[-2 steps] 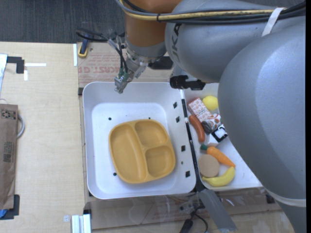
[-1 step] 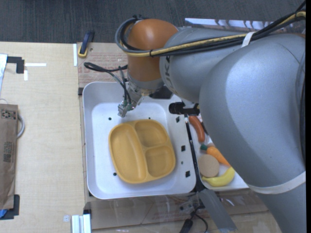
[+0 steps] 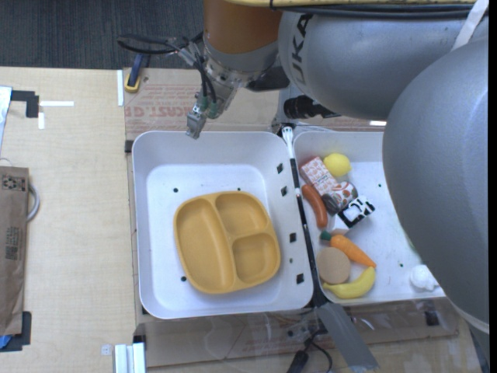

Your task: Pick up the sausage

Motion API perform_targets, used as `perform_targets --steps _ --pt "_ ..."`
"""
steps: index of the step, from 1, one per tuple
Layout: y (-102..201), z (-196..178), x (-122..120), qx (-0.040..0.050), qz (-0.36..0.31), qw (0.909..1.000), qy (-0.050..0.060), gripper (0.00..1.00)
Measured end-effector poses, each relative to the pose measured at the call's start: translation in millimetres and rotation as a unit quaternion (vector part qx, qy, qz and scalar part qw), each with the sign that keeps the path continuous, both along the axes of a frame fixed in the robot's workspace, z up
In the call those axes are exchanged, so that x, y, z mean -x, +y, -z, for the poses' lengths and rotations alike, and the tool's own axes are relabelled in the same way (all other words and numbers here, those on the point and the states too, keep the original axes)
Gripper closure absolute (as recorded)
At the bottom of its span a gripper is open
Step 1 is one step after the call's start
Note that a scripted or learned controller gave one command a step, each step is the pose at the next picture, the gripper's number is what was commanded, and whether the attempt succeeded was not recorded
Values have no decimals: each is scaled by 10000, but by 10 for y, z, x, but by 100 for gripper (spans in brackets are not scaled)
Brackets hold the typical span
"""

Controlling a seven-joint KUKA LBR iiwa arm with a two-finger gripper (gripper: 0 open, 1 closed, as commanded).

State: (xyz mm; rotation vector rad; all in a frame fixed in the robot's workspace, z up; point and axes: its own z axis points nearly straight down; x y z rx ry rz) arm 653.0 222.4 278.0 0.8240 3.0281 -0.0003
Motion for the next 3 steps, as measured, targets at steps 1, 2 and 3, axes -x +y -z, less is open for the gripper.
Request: perform_targets --steps 1,2,3 --pt "45 891 44 5 1259 9920 26 100" --pt "-4 1800 142 2 377 9993 22 100" --pt "50 331 22 0 -768 9970 1 100"
